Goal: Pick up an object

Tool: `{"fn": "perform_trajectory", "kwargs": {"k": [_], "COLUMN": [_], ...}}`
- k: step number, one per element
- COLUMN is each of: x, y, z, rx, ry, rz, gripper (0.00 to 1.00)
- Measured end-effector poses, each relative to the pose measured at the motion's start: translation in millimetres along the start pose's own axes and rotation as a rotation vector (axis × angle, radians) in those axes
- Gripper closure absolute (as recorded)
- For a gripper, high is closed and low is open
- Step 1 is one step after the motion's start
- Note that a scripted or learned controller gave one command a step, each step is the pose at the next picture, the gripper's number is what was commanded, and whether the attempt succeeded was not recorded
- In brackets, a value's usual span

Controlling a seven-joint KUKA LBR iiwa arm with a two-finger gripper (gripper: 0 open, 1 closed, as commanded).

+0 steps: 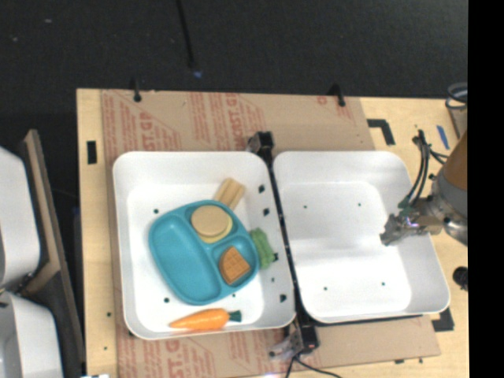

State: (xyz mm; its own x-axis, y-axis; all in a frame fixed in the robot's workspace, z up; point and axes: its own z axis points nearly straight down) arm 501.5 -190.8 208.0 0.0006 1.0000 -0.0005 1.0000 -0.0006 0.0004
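In the left bin (pixel 135 211) lies a blue divided plate (pixel 185 262) holding a round tan cookie (pixel 212 221) and a brown waffle piece (pixel 235 264). A tan wooden block (pixel 230 191) pokes out from behind the plate. A green piece (pixel 263 247) rests at the plate's right edge, and an orange carrot (pixel 206 319) lies near the bin's front wall. My gripper (pixel 394 231) hangs over the right side of the right bin (pixel 346 290), far from all these objects, with nothing seen between its fingers.
A black divider clip (pixel 261 142) sits where the two bins meet at the back. Cardboard sheeting (pixel 197 120) covers the bench under the bins. Cables (pixel 421 164) trail beside the arm at the right.
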Motion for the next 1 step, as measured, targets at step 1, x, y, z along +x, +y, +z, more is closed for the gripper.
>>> {"fn": "perform_trajectory", "kwargs": {"k": [1], "x": [58.5], "y": [19.6], "z": [-1.9], "rx": [-0.001], "ry": [0.001], "rz": [-0.005], "gripper": [1.0]}}
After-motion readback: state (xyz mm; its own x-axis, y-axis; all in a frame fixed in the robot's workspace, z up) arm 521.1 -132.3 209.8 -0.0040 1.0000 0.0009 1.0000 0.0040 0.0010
